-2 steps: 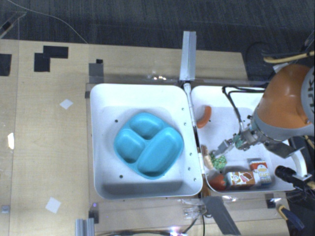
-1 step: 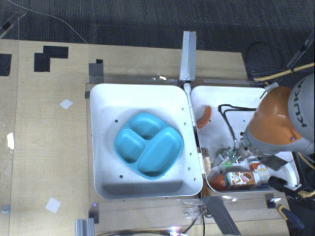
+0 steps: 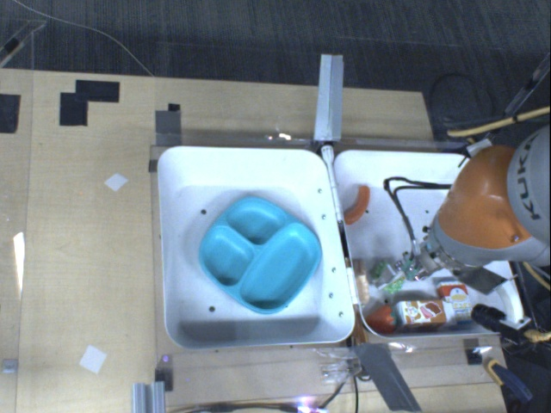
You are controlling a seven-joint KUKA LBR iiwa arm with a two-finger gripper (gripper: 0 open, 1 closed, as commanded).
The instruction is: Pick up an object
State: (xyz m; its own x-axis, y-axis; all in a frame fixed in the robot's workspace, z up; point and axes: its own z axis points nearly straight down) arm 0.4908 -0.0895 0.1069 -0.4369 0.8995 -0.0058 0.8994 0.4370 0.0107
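Observation:
The right bin point(image 3: 405, 175) holds several small objects. An orange-brown sausage point(image 3: 355, 203) lies near its left wall. A ketchup-style bottle point(image 3: 424, 313) with a red and white label lies along the front wall, with a red round item point(image 3: 381, 319) at its left end. A small green and white packet point(image 3: 386, 274) sits just above them. My grey arm with the orange band point(image 3: 484, 203) reaches in from the right. The gripper point(image 3: 419, 262) hangs low over the bin's front half, right next to the green packet and just above the bottle; the wrist hides most of it.
The left bin point(image 3: 185, 188) holds a blue divided plate point(image 3: 260, 253) at its middle. A metal post point(image 3: 329, 97) stands behind the wall between the bins. Black cables point(image 3: 405, 198) run across the right bin's back part.

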